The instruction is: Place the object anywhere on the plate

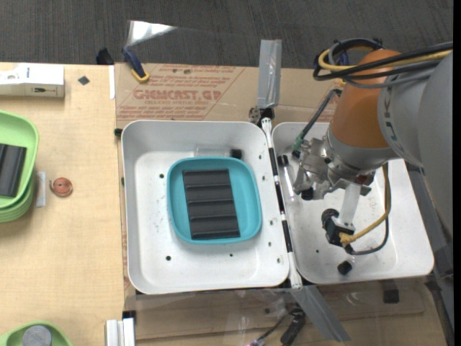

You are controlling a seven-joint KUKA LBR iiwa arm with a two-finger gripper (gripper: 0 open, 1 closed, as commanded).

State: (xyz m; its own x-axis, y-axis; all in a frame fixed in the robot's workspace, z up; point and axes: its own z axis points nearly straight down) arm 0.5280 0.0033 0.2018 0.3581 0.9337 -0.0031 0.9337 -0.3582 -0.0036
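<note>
Teal plate (250,193), square with rounded corners, sits near the middle of the left white bin (148,254). The task object, a black ribbed block (210,204), lies flat on the plate, wholly inside its rim, with its long side running away from the camera. A small black piece (235,153) rests on the bin floor just beside the plate's far edge. The grey arm with its orange band (364,99) reaches in from the right and hangs over the right white bin (407,254). The gripper (308,182) is above that bin's near-left part, close to the wall shared by the two bins and well apart from the block. How far its jaws are parted is not legible from this angle, as the wrist hardware covers them. A small dark thing (344,267), which appears to be a loose part, lies on the right bin's floor near its front edge. Behind the bins lies a printed cardboard sheet (180,89); at the far left of the wooden bench (72,265) stand a green tray (21,132) and a small orange disc (62,187).
</note>
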